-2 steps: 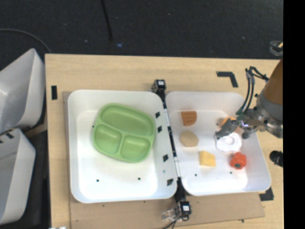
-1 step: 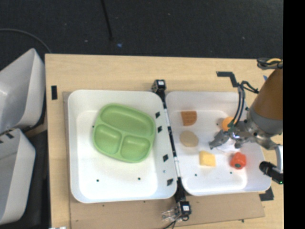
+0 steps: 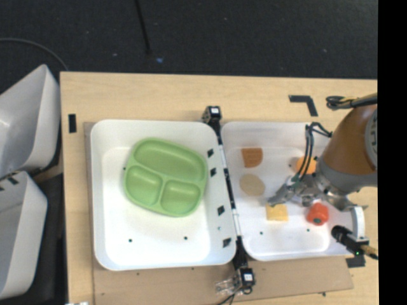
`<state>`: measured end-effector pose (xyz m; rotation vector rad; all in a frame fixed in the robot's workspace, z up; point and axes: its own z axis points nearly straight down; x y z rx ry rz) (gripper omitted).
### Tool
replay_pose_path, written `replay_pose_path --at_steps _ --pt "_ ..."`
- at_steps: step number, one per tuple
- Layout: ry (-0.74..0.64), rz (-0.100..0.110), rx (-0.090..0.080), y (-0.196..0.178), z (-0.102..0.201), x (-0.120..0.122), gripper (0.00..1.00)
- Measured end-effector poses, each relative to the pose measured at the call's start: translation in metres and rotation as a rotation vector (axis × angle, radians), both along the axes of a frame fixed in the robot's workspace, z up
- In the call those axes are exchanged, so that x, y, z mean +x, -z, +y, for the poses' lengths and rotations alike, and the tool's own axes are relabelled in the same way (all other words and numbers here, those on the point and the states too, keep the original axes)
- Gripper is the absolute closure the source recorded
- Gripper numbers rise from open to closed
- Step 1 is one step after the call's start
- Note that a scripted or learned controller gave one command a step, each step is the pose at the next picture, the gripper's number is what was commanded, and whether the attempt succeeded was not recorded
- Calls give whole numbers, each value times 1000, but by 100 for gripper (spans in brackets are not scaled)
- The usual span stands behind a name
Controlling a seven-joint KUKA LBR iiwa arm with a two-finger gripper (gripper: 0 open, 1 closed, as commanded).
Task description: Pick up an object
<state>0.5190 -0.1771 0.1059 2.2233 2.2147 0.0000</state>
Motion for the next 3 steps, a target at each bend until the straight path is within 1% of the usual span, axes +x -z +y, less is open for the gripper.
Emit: replay_pose_path --at_steps 1,2,3 --pt "2 -6 -1 1 -2 3 0" --pt "8 -8 -2 -10 -4 3 100" --pt "-8 -5 -1 -69 -11 13 100"
